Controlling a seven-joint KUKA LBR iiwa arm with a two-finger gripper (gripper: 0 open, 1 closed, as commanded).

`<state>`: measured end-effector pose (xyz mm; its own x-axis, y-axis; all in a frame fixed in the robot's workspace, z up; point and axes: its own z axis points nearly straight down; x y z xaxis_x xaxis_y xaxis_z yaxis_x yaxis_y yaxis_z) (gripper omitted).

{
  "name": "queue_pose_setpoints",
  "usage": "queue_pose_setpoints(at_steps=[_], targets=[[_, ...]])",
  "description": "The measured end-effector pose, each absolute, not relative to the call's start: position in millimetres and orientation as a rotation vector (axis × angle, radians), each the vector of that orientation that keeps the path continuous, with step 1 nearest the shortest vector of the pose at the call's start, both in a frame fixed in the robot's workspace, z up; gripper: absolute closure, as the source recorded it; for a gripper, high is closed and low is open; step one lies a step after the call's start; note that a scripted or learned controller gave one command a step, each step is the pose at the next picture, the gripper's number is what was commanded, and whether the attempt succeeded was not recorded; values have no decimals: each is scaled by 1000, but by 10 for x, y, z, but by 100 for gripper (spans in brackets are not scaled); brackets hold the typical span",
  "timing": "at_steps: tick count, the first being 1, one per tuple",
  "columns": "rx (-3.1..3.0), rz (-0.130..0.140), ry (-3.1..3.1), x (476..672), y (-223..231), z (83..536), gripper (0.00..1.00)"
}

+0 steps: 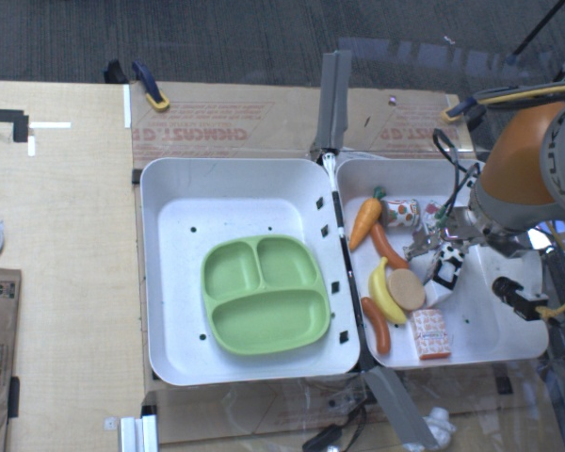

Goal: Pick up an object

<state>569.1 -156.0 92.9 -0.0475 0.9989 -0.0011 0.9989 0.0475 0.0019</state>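
1. Looking down from the one fixed camera: two white bins side by side. The left bin point(165, 252) carries a green divided plate point(266, 295) laid flat near its middle; nothing on it.
2. All the candidates for picking sit in the right bin point(508, 347), crowded toward its 9 o'clock wall. Carrot point(364, 221) at about 11 o'clock, leaning on the divider; small patterned can point(401, 213) just beside it at 12.
3. Banana point(384, 293) near the centre, a tan round piece point(406, 289) touching it; one sausage point(388, 246) between carrot and banana, another sausage point(377, 324) at 7 o'clock; red-and-white packet point(430, 334) at 6.
4. My arm enters from 3 o'clock. My pincer point(431, 245) hangs low among the clutter, over a black-and-white object point(445, 268).
5. Whether the pincer is spread or pressed together, I cannot tell; metal and wiring blur together there.
6. Judgement: nothing is visibly lifted. Tight packing risks nudging neighbours.
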Motion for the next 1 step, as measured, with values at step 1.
queue_pose_setpoints(at_steps=[1], targets=[[2170,0,2267,5691,-1576,1022,100]])
